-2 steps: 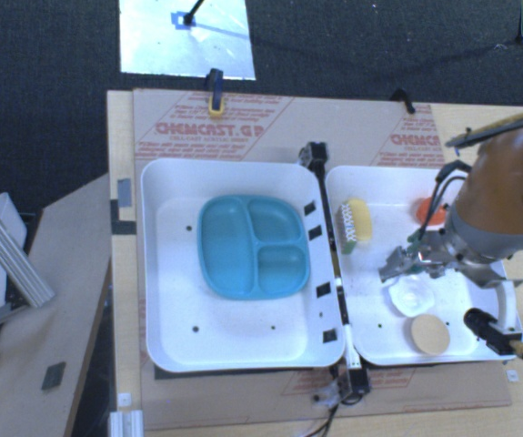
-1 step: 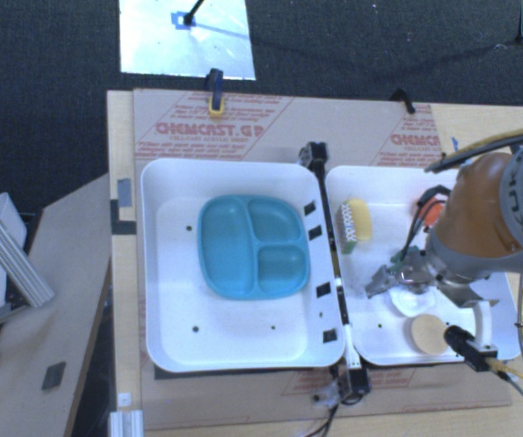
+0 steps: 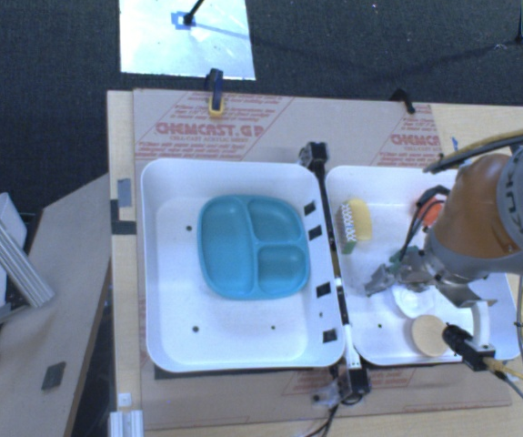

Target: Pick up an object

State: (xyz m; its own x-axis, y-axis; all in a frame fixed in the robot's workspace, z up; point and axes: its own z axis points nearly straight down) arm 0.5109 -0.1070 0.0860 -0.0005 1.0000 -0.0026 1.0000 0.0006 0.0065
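Note:
A yellow and white brush-like object [image 3: 354, 222] lies at the back left of the right bin [image 3: 367, 353]. A tan round disc [image 3: 427, 335] rests near that bin's front edge, with a white piece [image 3: 413, 302] just behind it. Something red-orange [image 3: 427, 211] peeks out beside the arm's orange band. My gripper [image 3: 381, 280] hangs low over the middle of the right bin, in front of the brush and left of the white piece. Nothing shows between its fingers.
The left bin [image 3: 172, 271] holds a blue divided plate [image 3: 250, 246]. A black clip rail [image 3: 325, 244] runs between the two bins. The arm's grey body [image 3: 493, 217] covers the right bin's right half.

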